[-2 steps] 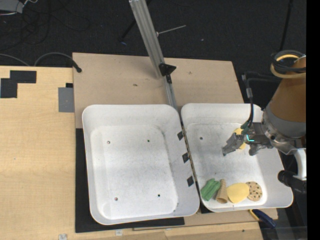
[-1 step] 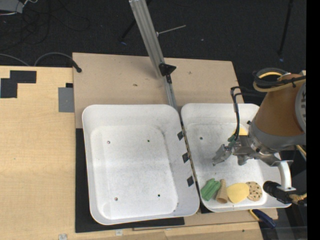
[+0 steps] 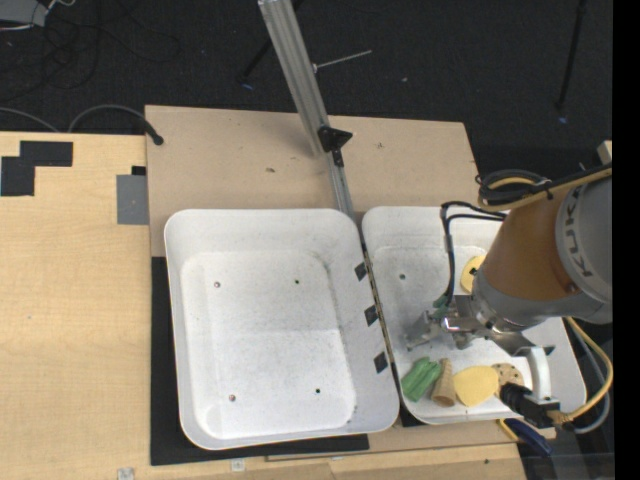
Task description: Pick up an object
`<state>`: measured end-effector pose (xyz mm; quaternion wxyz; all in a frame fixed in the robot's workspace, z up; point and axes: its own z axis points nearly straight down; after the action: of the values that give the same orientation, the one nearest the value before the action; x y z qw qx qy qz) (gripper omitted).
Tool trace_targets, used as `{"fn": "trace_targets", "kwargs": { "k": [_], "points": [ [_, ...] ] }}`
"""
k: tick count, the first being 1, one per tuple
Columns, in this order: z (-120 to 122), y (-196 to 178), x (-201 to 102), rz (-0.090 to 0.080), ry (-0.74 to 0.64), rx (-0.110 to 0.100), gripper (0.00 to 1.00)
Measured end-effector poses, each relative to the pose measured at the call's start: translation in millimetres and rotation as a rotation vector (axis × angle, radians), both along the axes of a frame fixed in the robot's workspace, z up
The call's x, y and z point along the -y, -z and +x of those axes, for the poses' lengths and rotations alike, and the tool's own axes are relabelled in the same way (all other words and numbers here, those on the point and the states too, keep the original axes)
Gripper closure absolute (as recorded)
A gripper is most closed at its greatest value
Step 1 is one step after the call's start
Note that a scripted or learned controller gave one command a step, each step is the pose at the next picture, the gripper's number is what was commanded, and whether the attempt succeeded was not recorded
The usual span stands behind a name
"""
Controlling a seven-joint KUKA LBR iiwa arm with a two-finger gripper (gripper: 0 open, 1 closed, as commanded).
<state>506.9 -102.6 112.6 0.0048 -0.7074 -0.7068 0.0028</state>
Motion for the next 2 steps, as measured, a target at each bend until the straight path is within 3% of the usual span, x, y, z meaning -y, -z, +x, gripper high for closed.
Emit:
{"fn": "trace_targets", "kwargs": {
  "k": [1,2],
  "points": [
    [0.3,19.9,-0.1,-0.002,0.0,0.008,0.0],
    [0.0,9.8,1.0,0.0,0.007,0.008,1.0]
  ]
}}
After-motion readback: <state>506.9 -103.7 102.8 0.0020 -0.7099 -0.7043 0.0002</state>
